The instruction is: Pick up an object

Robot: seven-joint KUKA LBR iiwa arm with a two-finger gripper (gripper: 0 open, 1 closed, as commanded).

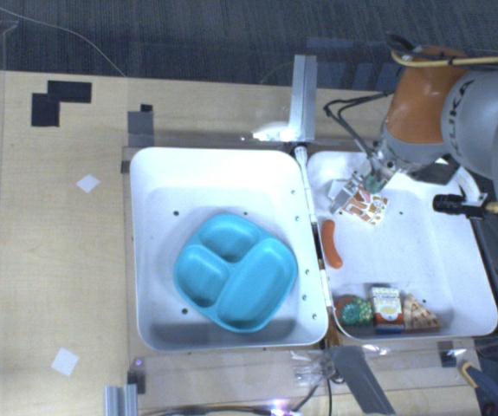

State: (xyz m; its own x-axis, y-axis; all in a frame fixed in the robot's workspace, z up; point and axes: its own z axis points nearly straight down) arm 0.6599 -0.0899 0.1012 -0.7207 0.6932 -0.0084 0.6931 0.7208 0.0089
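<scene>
While the grey arm leans in over the right bin (482,310), its jaws (358,189) hang low at the bin's far left corner, right on top of a small printed packet (370,206). From where I stand I cannot tell whether they are released or clenched; the tips blur into the packet and a pale scrap beside it, so I would not call anything held. That packet lies directly under and just to the near side of the jaws, flat on the bin floor. It looks like a light, thin, crinkly thing, probably slippery and apt to slide or fold, so I judge a pinch across its short width, near the middle, would serve best. Nearer me than the jaws, hard by the wall between the bins, lies an orange sausage-shaped toy (331,243), smooth and rounded, likely to roll unless taken across its middle. Further toward me, along the near wall, sit a green lump (352,310), a small boxy carton (386,306) and a patterned packet (419,315), close together. Off to the far side of the dividing wall from the jaws, a blue divided plate (236,271) rests in the left bin (158,189).
</scene>
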